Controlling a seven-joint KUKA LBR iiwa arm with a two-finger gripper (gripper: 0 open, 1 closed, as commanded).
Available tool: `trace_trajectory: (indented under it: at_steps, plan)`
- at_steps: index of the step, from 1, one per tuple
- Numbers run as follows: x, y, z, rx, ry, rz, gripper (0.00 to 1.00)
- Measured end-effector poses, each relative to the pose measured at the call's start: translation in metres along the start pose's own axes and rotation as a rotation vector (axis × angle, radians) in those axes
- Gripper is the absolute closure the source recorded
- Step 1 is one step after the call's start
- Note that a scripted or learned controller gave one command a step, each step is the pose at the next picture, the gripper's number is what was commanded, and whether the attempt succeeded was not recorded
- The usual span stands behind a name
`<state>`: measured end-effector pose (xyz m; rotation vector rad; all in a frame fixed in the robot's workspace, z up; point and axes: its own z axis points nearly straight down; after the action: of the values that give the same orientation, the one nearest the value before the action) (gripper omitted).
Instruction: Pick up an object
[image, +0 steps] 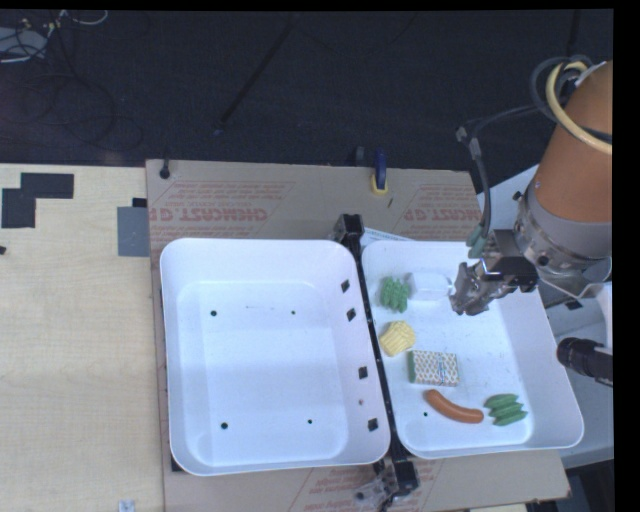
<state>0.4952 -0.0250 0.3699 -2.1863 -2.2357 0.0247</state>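
The end effector hangs over the upper middle of the right bin, dark and metallic, reaching in from the right below the arm's orange band; whether it is parted or closed I cannot tell, and nothing can be made out in its grip. Just left of it, a green toy lies near the bin's upper left wall. Below that sits a yellow corn piece, close to the divider between the bins. A small patterned box lies just right of and below the corn, near but apart from it. Lower still, an orange sausage rests along the bin's floor, and just beside its right end lies a green pod. All five objects are in the right bin, below or left of the end effector, none touching it. The left bin sits alongside, sharing the black clips at the middle. Both bins rest on a cardboard sheet on the pale bench, with dark floor and cables beyond.
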Motion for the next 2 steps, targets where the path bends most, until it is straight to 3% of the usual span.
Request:
trace_trajectory:
  at_steps: [2]
  plan:
    - [0.0001,0.0002,-0.0185,0.005,-0.001,-0.018,1.00]
